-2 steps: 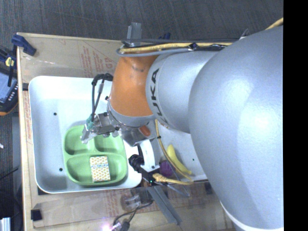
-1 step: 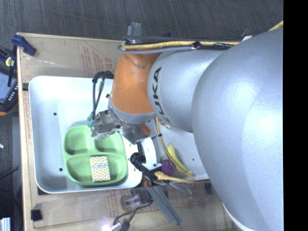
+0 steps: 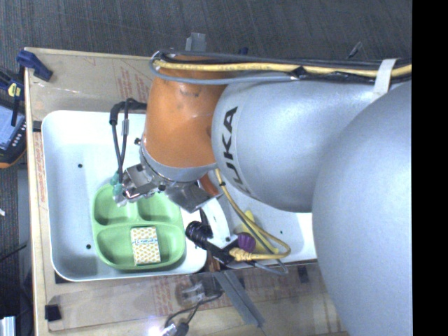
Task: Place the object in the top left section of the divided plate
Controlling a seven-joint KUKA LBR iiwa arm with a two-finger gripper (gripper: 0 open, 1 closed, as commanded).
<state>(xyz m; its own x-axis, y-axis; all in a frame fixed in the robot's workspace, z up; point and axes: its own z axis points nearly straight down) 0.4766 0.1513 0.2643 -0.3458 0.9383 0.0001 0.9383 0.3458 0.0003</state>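
Big grey arm [image 3: 315, 138] fills most of the right side, orange band [image 3: 185, 124] sitting over the middle of the bench [image 3: 91, 68]. Gripper [image 3: 133, 185] is down low over the green plate [image 3: 112, 254], at the plate's upper edge, approx where its two small sections meet. Jaws: can't tell if spread or closed, too much wrist and cable in the way.

Plate sits in the left bin [image 3: 66, 187], toward the bin's near corner. It's got one wide section at the bottom and two smaller ones above. The object [image 3: 145, 246], a small flat packet w/ a yellow-green check pattern, lies in the wide bottom section, roughly centred, well clear of the gripper. Not in the top left section.

Black cable [image 3: 119, 128] loops up from the gripper area over the bin floor. Yellow hose [image 3: 280, 67] runs along the arm's top. By the bin's lower right, a purple bit [image 3: 245, 242] and some yellow wire [image 3: 269, 247].
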